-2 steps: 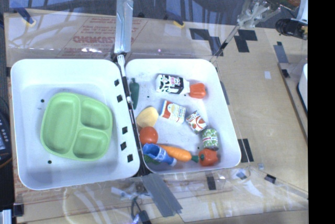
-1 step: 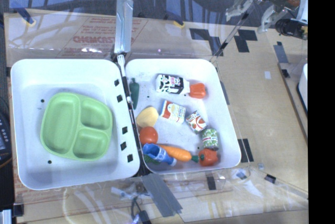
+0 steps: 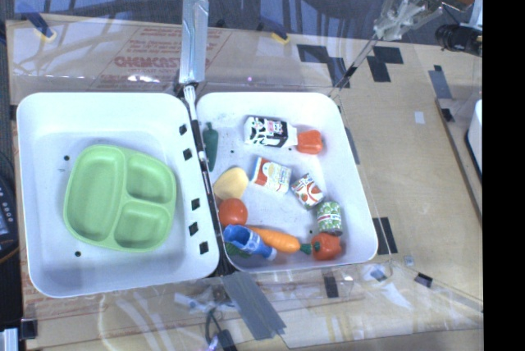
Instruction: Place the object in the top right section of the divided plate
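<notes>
One green divided plate | three sections | apparently bare

A pale green divided plate sits in the white left bin. In the white right bin, a black-and-white cow-patterned carton lies beside an orange pepper, with a yellow lemon, red tomato, orange carrot and blue bottle nearer the plate.
</notes>
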Available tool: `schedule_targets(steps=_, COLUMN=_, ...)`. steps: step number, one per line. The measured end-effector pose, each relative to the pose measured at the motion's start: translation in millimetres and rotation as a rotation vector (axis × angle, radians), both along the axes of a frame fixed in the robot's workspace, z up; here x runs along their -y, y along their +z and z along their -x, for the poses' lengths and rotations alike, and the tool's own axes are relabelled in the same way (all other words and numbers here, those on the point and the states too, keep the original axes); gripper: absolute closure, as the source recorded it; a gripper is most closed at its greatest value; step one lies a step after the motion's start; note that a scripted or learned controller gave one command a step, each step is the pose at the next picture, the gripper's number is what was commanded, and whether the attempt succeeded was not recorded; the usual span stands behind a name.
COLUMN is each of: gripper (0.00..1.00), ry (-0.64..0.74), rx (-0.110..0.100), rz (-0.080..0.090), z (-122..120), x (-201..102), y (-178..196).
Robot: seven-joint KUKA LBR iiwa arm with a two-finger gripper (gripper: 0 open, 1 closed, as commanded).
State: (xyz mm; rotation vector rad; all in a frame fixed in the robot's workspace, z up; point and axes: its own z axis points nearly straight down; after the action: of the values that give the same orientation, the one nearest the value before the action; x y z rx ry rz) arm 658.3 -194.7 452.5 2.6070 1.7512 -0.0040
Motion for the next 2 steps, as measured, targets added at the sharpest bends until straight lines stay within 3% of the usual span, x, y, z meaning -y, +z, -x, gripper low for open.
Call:
schedule_targets(steps=1, gripper=0.0, ry=0.001, rx=0.0, rz=0.0, z=-0.1, x=-0.3, y=-0.2)
schedule_targets(steps=2, gripper=1.0, ry=0.009, rx=-0.001, rz=0.001, z=-1.0, x=-2.1, y=9.6)
